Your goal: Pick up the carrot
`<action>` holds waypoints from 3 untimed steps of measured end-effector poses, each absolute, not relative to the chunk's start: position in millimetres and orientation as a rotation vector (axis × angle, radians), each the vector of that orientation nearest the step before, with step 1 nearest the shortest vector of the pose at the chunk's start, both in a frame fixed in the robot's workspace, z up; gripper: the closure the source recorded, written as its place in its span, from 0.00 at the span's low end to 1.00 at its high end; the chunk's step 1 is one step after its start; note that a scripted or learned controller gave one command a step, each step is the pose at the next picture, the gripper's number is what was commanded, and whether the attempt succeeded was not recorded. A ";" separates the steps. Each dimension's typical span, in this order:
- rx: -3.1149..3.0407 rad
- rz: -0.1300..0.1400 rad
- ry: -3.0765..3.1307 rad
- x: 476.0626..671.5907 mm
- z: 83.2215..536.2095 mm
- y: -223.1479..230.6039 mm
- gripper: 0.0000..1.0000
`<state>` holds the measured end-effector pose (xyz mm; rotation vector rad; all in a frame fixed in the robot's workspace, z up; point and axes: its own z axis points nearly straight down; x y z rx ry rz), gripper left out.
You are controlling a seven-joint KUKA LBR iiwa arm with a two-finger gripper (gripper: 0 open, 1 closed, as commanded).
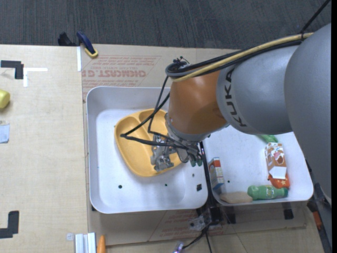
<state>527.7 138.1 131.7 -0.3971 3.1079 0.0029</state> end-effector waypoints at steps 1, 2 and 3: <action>-0.131 0.001 3.133 507.6 220.4 145.0 1.00; -0.102 0.000 3.136 499.7 192.0 69.2 1.00; -0.137 0.002 3.132 489.6 222.8 108.0 1.00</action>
